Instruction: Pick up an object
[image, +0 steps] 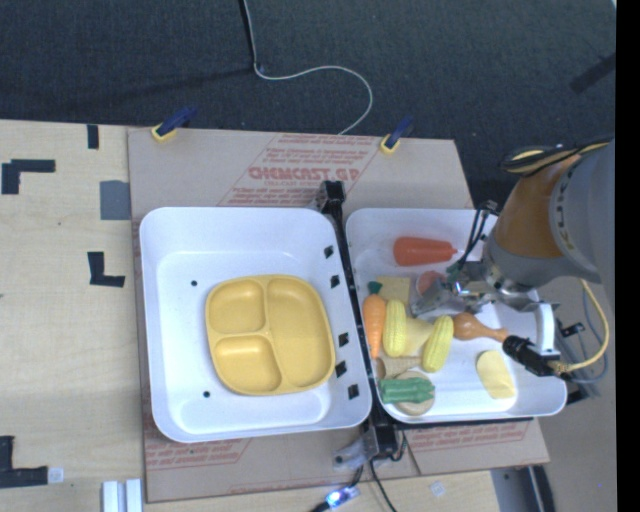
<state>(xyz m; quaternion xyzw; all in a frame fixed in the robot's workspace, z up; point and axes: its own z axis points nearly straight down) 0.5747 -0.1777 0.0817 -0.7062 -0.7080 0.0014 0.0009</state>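
Observation:
The right bin (530, 405) holds several toy foods. A red-orange piece (424, 250) lies at its far side. An orange carrot (374, 322) lies by the left wall, with two yellow corn cobs (396, 328) (437, 343) beside it. A green piece (405, 388) rests on a tan one at the front, and a pale yellow piece (496, 373) lies at the front right. An orange gourd-shaped piece (480, 325) pokes out below the wrist. My gripper (440, 298) hangs low over the bin's middle, just above the corn cobs, next to a small pinkish object (430, 282).
The left bin (170, 250) carries a yellow divided plate (268, 333). A black divider (345, 290) runs between the two bins. The grey arm with its orange band (530, 215) comes in over the right bin's right edge. A white cable (320, 75) loops behind the bench.

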